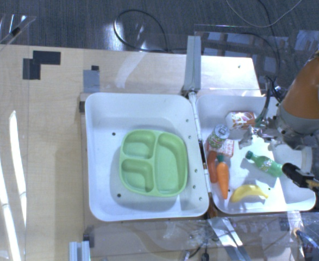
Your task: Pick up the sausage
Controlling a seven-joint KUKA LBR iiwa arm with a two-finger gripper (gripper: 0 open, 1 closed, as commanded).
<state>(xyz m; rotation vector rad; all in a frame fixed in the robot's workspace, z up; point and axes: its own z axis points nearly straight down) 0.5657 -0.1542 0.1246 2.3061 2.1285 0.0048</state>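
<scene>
The claw (255,132), its grip state impossible to tell, seems mid-approach and must next descend on the sausage (211,166), view-left of it.

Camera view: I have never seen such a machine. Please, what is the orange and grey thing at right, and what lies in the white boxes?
One camera looks down at a slant on a bench. The grey and orange thing is a robot arm; its gripper hangs over the right bin. That bin holds a can, a packet, a reddish sausage beside a carrot, a banana and a green bottle. The left bin holds a green divided plate. I see nothing held.
</scene>
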